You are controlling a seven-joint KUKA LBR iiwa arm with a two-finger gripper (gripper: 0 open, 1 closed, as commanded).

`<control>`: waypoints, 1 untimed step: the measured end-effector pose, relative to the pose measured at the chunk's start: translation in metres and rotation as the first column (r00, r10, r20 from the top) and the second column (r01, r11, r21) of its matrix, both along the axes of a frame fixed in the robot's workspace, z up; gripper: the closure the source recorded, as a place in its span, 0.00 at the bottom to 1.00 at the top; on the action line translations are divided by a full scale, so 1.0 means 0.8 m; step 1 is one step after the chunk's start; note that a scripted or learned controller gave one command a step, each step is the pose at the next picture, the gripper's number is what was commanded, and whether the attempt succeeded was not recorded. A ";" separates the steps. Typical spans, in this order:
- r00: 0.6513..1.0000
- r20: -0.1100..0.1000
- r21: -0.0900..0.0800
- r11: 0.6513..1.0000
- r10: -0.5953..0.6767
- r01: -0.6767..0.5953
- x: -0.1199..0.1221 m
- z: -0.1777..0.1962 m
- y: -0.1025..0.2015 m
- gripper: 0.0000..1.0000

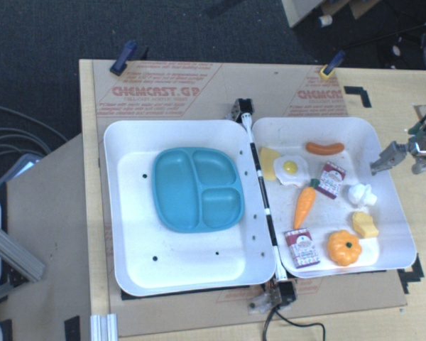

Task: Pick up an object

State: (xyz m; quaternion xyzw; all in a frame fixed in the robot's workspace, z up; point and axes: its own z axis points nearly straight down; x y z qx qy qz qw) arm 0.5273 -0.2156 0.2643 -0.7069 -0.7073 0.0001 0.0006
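Starting at the left, we see the left bin point(121, 190) holding only a blue divided plate point(197, 189), lying flat near its middle. Across the central divider, the right bin point(390, 254) carries the candidates for picking: a yellow cheese wedge point(269, 162) touching a fried egg point(292, 168), a sausage point(325, 148) near the far wall, a carrot point(304, 204) lying at a slant, two small red cartons point(331, 180) point(301, 248), a white bottle-like piece point(360, 195), a yellow block point(365, 224) and an orange pumpkin point(343, 248). At the far right the tool point(401, 155) hangs over the bin's right rim, holding nothing, and we cannot tell whether it is spread or closed. In our judgement the approach has barely begun. The risks come from crowding: the carrot sits just beside the carton and the egg, so a descent there could nudge neighbours or clamp two things at once. The pumpkin's round body may squirt out of a pinch, and the flat egg offers little to grip. Items near the wall could leave the tool striking the rim.
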 end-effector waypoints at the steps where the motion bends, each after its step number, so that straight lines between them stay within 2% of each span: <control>1: 1.000 -0.001 0.000 1.000 0.000 0.000 0.005 -0.217 0.032 0.00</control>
